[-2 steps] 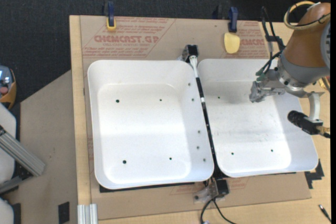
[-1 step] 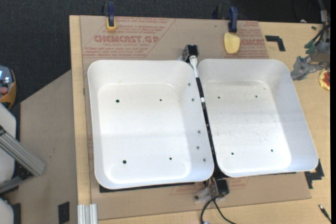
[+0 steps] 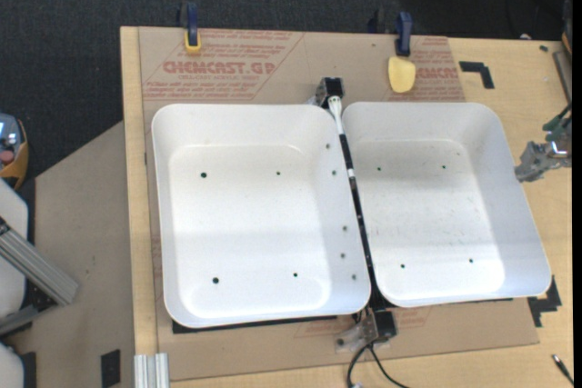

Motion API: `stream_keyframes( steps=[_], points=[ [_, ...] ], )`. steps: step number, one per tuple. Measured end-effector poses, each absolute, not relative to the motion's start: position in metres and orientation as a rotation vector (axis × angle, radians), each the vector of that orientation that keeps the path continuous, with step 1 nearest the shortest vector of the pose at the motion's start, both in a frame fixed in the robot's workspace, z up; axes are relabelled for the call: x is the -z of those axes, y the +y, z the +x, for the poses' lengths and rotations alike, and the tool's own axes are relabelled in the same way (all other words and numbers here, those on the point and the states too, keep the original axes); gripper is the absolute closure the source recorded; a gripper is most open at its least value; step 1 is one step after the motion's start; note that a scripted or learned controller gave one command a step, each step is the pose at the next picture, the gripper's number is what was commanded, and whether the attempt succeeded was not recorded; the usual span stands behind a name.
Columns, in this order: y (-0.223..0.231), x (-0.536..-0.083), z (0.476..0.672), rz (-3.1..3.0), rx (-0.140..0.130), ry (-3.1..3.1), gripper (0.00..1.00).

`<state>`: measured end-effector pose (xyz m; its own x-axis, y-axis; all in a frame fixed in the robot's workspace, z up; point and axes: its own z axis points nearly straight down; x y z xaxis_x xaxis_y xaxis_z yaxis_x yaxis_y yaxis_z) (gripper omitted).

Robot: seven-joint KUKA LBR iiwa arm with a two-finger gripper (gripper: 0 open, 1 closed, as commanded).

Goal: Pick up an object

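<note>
Two shallow white bins lie side by side on a brown board, the left bin [image 3: 182, 223] and the right bin [image 3: 509, 204]. Their floors show small dark dots and faint scuffs. A grey metal part that looks like my gripper [image 3: 543, 157] pokes in from the right edge, just outside the right bin's right rim. Most of it is cut off by the frame edge. A small yellow rounded piece [image 3: 401, 74] rests on the board just behind the right bin.
Blue clamps [image 3: 189, 16] [image 3: 403, 30] pin the board at the back. A black cable and fitting [image 3: 330, 92] run down the seam between the bins to a connector [image 3: 377, 327] at the front. Dark carpet surrounds the bench.
</note>
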<state>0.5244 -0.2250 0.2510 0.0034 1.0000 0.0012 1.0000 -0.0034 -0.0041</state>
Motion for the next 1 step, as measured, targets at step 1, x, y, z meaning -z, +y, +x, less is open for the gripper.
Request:
stream_keyframes(
  steps=[1],
  points=[
    [-0.1595,-0.1931,0.5019,-2.212,-0.002,-2.22,1.0]
  ],
)
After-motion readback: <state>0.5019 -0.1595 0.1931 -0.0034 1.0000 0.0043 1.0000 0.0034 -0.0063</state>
